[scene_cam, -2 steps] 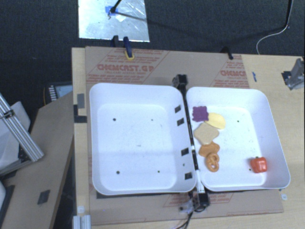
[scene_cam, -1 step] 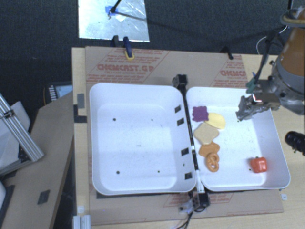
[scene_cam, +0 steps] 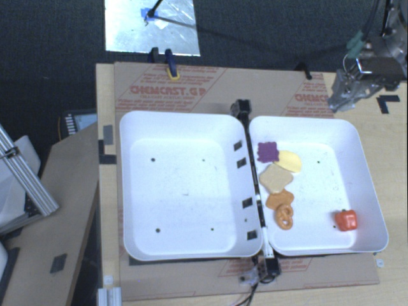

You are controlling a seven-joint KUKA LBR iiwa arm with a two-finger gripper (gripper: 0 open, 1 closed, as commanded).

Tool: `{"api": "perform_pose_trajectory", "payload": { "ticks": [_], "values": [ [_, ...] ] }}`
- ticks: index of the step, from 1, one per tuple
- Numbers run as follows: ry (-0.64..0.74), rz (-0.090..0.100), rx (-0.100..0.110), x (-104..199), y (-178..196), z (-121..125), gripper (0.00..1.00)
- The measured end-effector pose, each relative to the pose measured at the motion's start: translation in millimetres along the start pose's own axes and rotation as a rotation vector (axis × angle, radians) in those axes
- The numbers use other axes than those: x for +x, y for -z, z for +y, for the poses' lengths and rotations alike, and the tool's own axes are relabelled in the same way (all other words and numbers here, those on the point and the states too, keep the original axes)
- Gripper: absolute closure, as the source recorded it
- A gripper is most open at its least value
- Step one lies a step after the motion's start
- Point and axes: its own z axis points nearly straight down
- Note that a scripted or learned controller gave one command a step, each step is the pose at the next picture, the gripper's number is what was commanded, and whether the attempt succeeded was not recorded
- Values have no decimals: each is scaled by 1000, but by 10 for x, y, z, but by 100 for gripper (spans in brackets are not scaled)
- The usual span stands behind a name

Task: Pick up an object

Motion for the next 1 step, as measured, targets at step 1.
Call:
{"api": "perform_pose_trajectory", "payload": {
  "ticks": [1],
  "values": [
    [-11,-4,31,-242,-1467,-43,100]
  ]
}}
